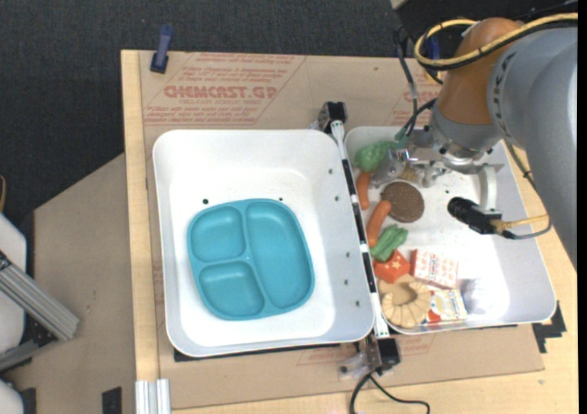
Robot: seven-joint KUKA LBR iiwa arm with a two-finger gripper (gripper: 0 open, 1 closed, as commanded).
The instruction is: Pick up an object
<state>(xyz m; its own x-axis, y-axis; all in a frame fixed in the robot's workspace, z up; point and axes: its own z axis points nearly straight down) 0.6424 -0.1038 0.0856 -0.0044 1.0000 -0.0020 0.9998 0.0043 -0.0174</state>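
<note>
Bench (220,95): tan board printed with red lettering, bearing both bins; a small blue clip (162,48) sits at its far left corner.
Arm (514,72): grey with an orange band above the wrist, reaching in from the right and coming down over the far part of the right bin.
Left bin (183,160): white, shallow, holding one teal divided plate (249,258) with three compartments, lying flat near the bin's middle.
Right bin (527,284): white, holding a cluster of toy food along its left side.
Gripper (410,158): low over the far left of the right bin, just beside the green leafy piece (371,157) and above the brown round disc (402,202); whether it is open or closed I cannot tell.
Near-side items: a cookie-like round (406,303), a red and white packet (436,268), a red piece (392,266).
Middle items: a green pepper (389,240), two orange carrots (377,217), one touching the divider wall.
</note>
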